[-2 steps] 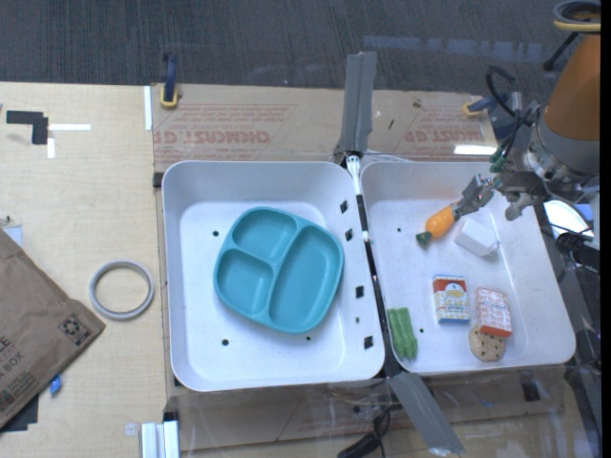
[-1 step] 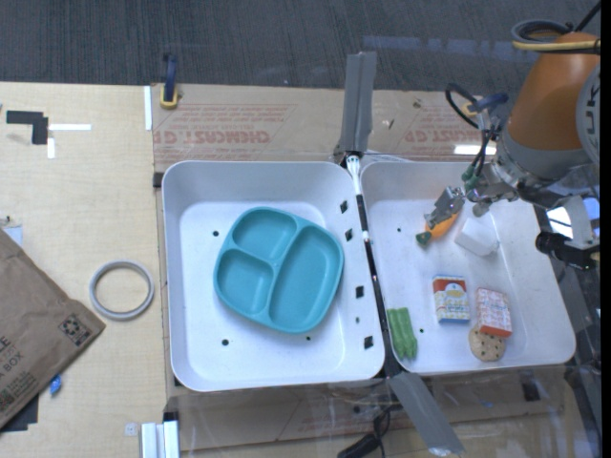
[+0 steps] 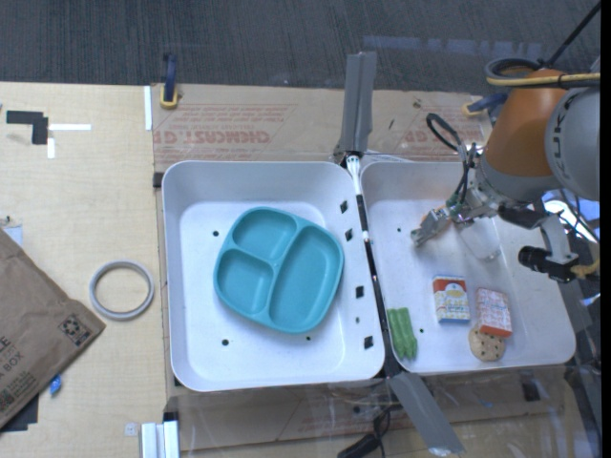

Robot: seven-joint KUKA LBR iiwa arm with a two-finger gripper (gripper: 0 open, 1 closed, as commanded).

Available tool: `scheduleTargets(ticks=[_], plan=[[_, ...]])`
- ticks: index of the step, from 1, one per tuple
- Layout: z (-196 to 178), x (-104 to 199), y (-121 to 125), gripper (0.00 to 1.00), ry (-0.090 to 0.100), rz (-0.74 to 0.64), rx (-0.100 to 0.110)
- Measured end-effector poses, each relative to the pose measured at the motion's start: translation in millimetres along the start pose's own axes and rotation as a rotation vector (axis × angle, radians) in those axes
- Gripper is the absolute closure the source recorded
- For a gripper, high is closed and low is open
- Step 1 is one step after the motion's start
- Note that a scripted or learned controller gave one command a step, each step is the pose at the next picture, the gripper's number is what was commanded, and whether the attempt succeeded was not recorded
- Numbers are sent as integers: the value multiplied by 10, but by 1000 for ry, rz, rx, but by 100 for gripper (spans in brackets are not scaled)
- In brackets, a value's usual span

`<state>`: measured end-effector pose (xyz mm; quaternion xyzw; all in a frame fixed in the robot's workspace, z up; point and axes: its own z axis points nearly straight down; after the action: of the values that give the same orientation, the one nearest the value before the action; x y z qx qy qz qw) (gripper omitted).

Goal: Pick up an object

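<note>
My gripper (image 3: 427,228) hangs over the upper middle of the right bin (image 3: 535,184), reaching in from the right below the arm's orange band. Nothing shows in it. A clear plastic cup (image 3: 482,240) lies just right of the gripper. Nearer the front sit a small red-and-white carton (image 3: 450,300), an orange-and-white packet (image 3: 494,312) and a round cookie (image 3: 487,344). A green pea pod (image 3: 402,332) lies along the bin's front left wall. All of these are lower in the view than the gripper and apart from it.
The left bin (image 3: 186,256) holds a teal divided plate (image 3: 279,268). On the wooden bench to the left lie a tape ring (image 3: 121,288) and a brown cardboard box (image 3: 33,337). A grey divider post (image 3: 358,103) stands between the bins at the back.
</note>
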<state>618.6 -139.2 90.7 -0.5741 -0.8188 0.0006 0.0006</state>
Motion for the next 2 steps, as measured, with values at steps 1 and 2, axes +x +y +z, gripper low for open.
scheduleTargets(ticks=[1, 2], plan=[[3, 0, -2, 0, 0, 0, 1], [30, -24, 354, 0, 9, 11, 22]])
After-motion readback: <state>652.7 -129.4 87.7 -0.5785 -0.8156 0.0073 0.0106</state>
